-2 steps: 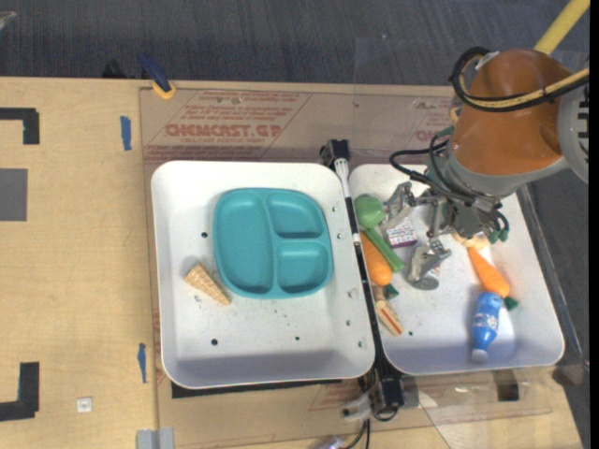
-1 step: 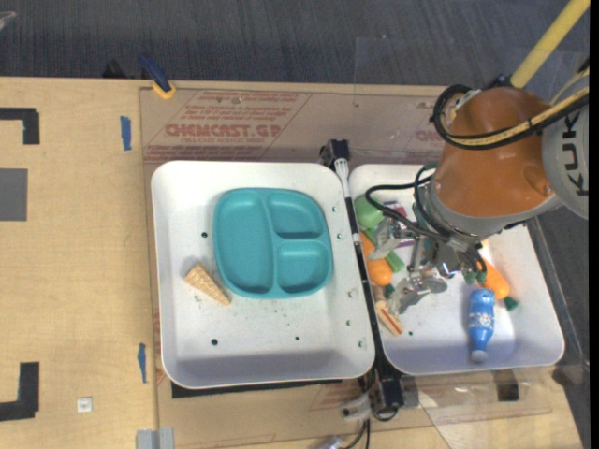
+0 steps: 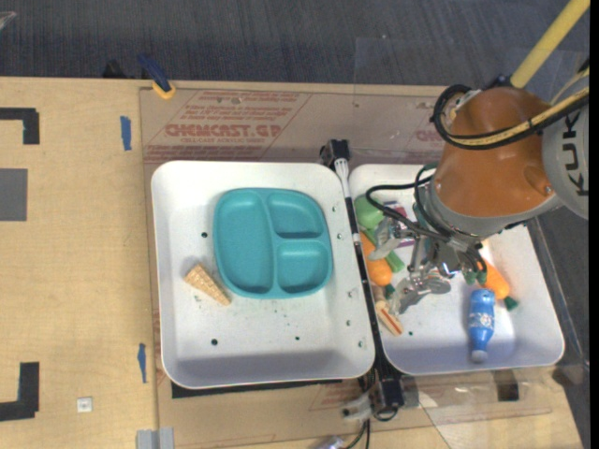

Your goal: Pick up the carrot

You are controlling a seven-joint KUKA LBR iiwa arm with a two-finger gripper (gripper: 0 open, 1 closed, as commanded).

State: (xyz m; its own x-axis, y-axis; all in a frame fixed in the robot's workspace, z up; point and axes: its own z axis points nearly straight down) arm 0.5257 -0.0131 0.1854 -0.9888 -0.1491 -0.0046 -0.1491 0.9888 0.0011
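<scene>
The carrot [image 3: 498, 283], a short orange piece with a green end, lies in the right bin [image 3: 533, 344] near its right wall. My gripper [image 3: 418, 288] hangs over the middle of that bin, to the left of the carrot and apart from it. The grey wrist and orange band [image 3: 491, 157] above it hide part of the bin's far side. I see nothing held at the gripper's tip.
A blue bottle [image 3: 480, 319] lies just below the carrot. Orange and green toy foods [image 3: 379, 269] crowd the right bin's left wall, with a thin orange-red piece [image 3: 389, 322] below them. The left bin [image 3: 178, 344] holds a teal divided plate [image 3: 273, 241] and a waffle cone [image 3: 207, 283].
</scene>
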